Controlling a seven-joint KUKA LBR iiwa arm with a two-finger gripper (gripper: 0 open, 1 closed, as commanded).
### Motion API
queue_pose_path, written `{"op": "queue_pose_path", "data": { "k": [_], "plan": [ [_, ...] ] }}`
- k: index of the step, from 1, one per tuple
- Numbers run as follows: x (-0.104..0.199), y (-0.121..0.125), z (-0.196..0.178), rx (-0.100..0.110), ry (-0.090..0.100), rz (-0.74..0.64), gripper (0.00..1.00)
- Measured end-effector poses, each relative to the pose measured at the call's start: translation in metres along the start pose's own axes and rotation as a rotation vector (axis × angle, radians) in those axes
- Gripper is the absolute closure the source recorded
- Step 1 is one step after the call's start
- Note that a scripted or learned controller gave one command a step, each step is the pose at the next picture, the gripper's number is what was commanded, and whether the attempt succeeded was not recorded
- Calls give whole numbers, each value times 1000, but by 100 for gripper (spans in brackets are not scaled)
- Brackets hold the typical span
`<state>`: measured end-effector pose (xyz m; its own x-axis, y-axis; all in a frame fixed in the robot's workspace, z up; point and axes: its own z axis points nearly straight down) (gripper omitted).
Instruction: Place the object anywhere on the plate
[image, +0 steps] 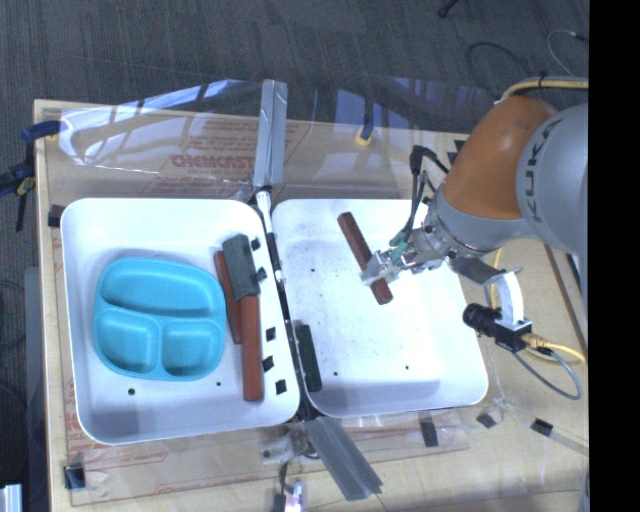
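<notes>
A blue plate (158, 318) with three compartments lies in the left half of the left bin (75, 235). In the right bin (440, 375), a short brown stick (355, 240) lies slanted, running from the upper left down to the right. My gripper (388, 264) is right at the stick's lower end, touching or just above it. The view does not show whether the stick is gripped. The arm comes in from the right.
Beside the plate in the left bin are a long brown stick (250, 350), a thinner brown stick (224, 285) and a dark grey block (240, 266). A black strip (307, 357) lies along the right bin's left wall.
</notes>
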<state>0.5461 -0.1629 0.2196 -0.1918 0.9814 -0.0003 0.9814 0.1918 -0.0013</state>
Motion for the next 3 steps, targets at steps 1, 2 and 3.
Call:
{"op": "queue_pose_path", "data": {
  "k": [1,2,3],
  "plan": [
    [49,10,-11,3,2,-117,100],
    [110,25,-21,2,1,-336,100],
    [195,17,5,3,0,-412,100]
  ]
}}
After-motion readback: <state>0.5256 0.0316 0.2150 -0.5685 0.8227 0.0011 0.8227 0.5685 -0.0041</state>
